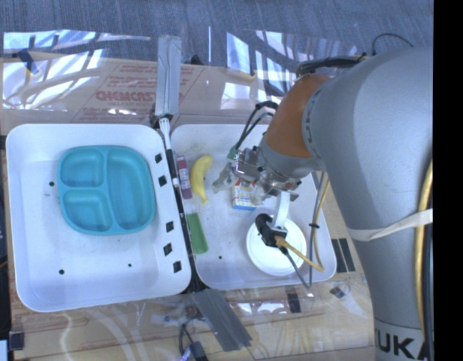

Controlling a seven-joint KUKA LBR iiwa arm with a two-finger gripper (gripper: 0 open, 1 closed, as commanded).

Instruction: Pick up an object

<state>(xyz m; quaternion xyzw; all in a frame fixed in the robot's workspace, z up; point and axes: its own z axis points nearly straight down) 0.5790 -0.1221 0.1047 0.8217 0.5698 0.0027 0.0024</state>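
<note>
Over the right white plastic bin (216, 269), I am watching the big grey arm (367, 141) reaching in from the right. Its gripper (254, 175) is hanging low, just above a small white carton with blue and orange print (243, 196) near the middle of that bin. I am not able to tell if the gripper is open or closed. I am taking the carton as the object to pick, so I am wanting a straight descent, centred on its narrow sides, and closing only once the gripper is around it.

The left white bin (36, 277) is holding a teal divided plastic plate (107, 189), well apart. In the right bin a white round dish (265, 258) is lying just beside the carton and crowding its near side. A yellow banana (201, 176) is lying near on the other side. A green rectangular block (196, 233) and a thin dark red bar (183, 177) are sitting along the divider, out of the way.
</note>
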